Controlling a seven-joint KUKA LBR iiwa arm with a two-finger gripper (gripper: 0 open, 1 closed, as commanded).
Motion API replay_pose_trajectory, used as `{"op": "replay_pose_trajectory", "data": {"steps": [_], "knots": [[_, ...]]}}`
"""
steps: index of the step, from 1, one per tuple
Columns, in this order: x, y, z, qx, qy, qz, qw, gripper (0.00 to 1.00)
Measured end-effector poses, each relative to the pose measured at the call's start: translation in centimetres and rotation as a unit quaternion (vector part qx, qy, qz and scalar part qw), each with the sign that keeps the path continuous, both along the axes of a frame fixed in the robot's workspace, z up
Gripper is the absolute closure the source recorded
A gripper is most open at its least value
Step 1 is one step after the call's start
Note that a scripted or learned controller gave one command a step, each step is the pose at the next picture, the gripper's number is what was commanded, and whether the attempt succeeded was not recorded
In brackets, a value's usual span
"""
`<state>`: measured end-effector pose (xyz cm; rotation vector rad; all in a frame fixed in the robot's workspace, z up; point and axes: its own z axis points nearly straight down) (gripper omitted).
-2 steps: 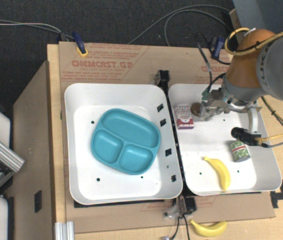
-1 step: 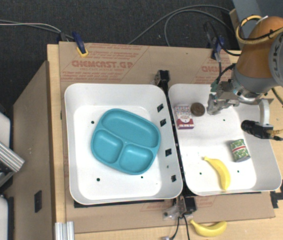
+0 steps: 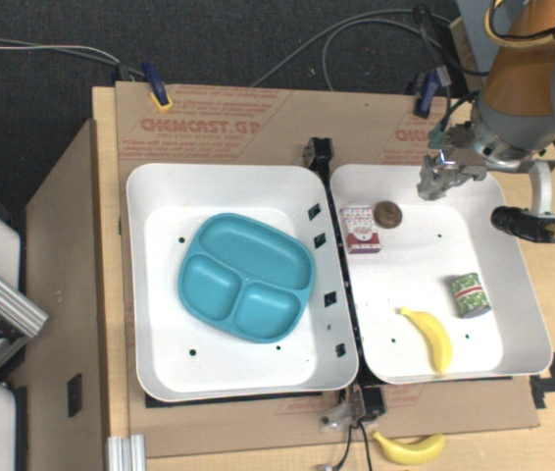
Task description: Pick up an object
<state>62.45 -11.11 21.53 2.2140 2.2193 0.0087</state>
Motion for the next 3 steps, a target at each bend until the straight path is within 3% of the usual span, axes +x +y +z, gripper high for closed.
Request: {"op": "replay_pose_trajectory", "data": {"steps": [1, 3], "knots": [[0.2, 0.0, 5.5, -0.0001, 0.000, 0.000, 1.0000, 1.00], [-3.5, 11.4, 4.8, 0.0017, 0.007, 0.002, 1.0000, 1.00]]}}
